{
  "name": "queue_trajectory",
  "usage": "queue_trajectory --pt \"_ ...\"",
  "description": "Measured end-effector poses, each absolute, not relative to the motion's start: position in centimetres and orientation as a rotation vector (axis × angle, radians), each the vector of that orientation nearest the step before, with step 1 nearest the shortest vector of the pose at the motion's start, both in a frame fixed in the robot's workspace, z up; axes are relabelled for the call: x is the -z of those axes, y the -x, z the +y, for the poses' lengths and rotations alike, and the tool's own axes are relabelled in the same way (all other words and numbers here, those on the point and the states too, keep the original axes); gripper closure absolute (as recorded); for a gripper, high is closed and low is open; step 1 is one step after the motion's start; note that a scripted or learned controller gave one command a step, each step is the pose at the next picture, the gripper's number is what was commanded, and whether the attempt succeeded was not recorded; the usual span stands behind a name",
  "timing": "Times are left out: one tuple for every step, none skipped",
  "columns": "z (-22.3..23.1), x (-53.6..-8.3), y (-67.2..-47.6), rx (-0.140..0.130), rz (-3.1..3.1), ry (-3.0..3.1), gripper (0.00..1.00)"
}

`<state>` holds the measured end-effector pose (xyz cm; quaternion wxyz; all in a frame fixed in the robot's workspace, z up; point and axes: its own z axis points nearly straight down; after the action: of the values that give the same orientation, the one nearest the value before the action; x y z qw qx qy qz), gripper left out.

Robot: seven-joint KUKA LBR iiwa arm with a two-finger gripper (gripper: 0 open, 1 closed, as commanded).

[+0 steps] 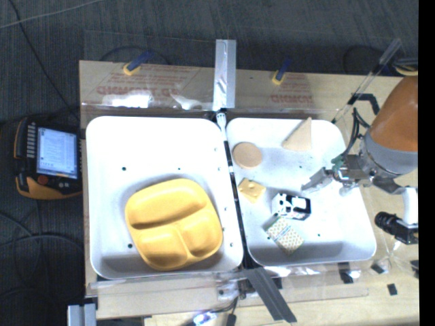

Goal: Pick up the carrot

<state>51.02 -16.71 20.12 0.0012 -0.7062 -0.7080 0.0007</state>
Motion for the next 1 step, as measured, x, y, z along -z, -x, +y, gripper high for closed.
queue_trajectory --pt "-21.27 -18.00 -51.05 -0.003 -1.955 2.457 0.00"
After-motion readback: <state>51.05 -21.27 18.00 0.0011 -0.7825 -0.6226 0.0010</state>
